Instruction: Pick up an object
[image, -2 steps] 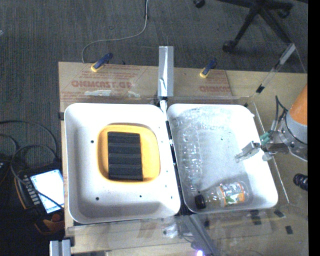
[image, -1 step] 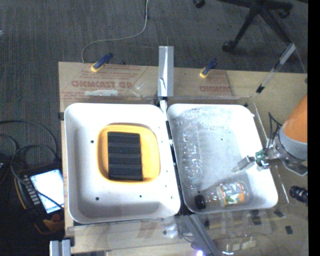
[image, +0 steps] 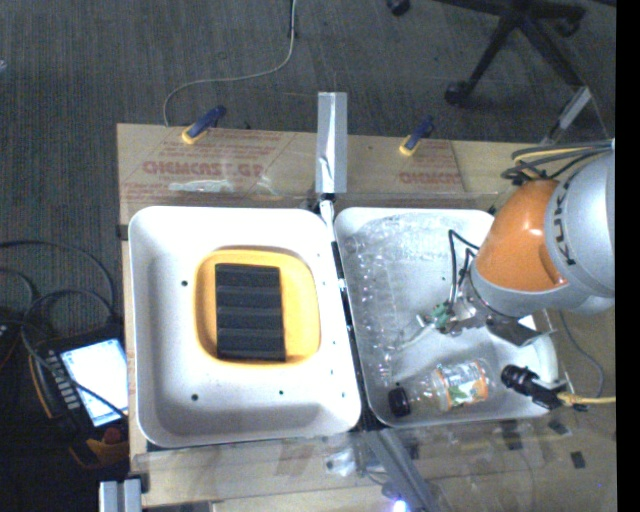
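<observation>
We saw the arm (image: 545, 240) reaching over the right bin (image: 400, 235), its tool (image: 445, 318) low above the bin floor; we could not tell its state. A clear bottle (image: 445, 387) with a black cap lay on its side near the front wall, apart from the tool. In the left bin (image: 160, 300) sat a yellow sponge (image: 258, 310) with a black ribbed top.

Bench (image: 290, 160) bears 2 white bins side by side: left bin (image: 160, 330), right bin (image: 375, 235).
</observation>
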